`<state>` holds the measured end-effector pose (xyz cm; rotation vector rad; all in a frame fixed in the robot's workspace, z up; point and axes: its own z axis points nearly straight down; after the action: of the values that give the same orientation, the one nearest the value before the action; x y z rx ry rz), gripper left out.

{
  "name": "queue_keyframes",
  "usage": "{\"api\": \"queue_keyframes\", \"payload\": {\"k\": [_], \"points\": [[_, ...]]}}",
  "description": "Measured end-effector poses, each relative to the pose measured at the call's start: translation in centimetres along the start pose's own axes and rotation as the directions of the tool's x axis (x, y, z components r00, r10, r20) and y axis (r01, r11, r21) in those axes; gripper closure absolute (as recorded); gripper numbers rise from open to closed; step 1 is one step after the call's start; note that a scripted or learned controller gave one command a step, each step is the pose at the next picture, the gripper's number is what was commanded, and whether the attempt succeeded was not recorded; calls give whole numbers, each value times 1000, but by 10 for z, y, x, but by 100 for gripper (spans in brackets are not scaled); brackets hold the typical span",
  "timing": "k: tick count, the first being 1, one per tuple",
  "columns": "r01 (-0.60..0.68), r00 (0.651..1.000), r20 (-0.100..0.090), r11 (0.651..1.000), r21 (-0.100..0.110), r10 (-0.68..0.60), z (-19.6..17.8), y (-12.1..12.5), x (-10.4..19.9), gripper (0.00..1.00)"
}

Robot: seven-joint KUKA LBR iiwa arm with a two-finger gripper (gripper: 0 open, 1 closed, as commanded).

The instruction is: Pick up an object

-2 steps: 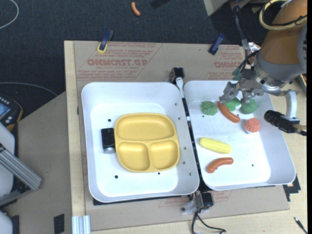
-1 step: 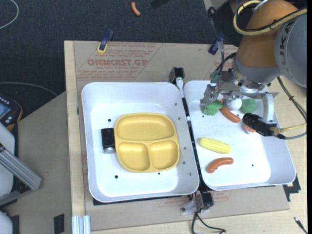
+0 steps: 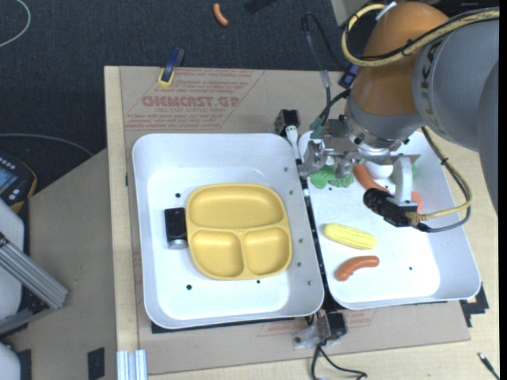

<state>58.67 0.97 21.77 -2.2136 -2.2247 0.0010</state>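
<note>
In the right bin (image 3: 446, 248) lie a yellow corn cob (image 3: 349, 235), a reddish sausage (image 3: 356, 267), a green leafy piece (image 3: 322, 180) and an orange carrot-like piece (image 3: 369, 177). My gripper (image 3: 329, 163) hangs over the bin's far left corner, right above the green piece, and partly covers it. The wrist and its orange band hide how the gripper meets the piece. I see nothing lifted off the bin floor.
The left bin (image 3: 150, 172) holds a yellow divided plate (image 3: 238, 229) with a small black block (image 3: 175, 225) at its left. A black cable plug (image 3: 388, 209) hangs from the arm above the right bin. The divider between the bins runs just left of the gripper.
</note>
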Motion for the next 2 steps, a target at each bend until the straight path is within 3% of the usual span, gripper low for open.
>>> {"api": "queue_keyframes", "payload": {"k": [1, 2], "points": [[-1, 1000, 0, 1000, 1, 1, 5, -19, 54, 100], [-1, 1000, 0, 1000, -3, 1, -17, -39, 84, 100]]}}
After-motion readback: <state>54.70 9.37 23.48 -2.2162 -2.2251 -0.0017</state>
